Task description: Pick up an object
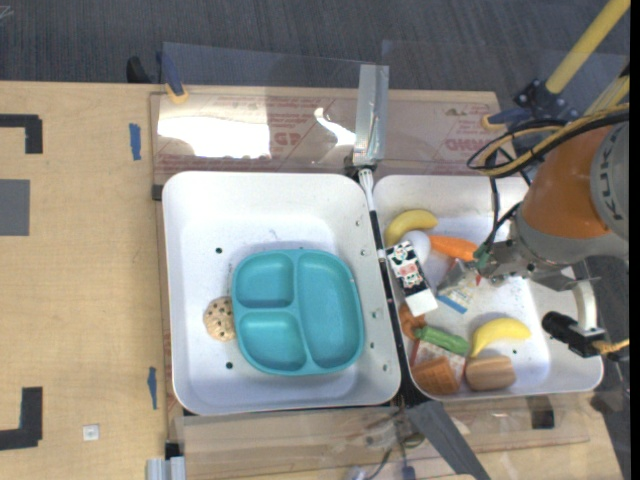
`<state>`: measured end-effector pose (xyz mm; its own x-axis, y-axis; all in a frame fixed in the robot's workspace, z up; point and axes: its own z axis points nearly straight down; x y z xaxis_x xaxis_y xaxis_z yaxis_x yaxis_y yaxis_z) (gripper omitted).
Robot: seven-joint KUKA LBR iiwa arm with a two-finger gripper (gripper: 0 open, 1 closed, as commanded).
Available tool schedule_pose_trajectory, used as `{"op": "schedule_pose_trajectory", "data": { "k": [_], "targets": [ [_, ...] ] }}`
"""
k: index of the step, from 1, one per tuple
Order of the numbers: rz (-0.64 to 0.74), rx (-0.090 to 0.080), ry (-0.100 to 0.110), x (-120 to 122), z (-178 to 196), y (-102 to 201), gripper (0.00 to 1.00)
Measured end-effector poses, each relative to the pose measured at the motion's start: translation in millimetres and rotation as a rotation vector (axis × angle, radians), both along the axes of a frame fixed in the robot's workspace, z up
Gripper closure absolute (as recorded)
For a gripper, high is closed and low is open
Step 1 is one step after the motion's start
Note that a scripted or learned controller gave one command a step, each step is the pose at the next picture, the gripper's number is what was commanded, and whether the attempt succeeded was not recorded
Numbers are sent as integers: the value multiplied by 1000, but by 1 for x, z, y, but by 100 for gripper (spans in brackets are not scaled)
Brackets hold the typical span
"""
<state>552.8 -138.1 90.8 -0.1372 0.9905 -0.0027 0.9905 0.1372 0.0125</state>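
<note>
Several small toy foods heaped in right bin [575, 368], any one a fair candidate for pick-up: upper banana [410, 224] near back-left corner, carrot [453, 248] just beside it, black-and-white carton [404, 262] leaning along left wall, green pepper [444, 341], lower banana [498, 334], bread roll [489, 372] and orange piece [436, 376] crowded toward front edge. Clustered and partly overlapping, probably from being tipped in loose rather than set out, so no clean gap around most pieces. Hand [482, 268] low over middle of pile, next to carrot tip and above small card-like packet [455, 294]; whether spread or pressed together, impossible to tell at this angle, and nothing visibly between its tips. Position suggestive of a descent toward carrot or packet, judged from alignment only. Arm [565, 203] entering from right, wrist angled inward, cables trailing behind. Left bin [190, 228] holding teal divided plate [297, 310] set near centre, cookie [219, 318] touching its left rim. Both bins seated side by side on wooden worktop [70, 268], clear shield [260, 118] propped behind, likely as a guard against thrown items.
</note>
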Motion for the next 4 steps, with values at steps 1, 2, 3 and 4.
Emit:
{"op": "schedule_pose_trajectory", "data": {
  "k": [1,2,3,4],
  "targets": [
    [-1,-4,-13,4,12,-1,100],
    [-1,-5,-12,4,12,-2,0],
    [27,0,9,92,-6,2,0],
    [0,17,38,112,-8,-59,0]
  ]
}}
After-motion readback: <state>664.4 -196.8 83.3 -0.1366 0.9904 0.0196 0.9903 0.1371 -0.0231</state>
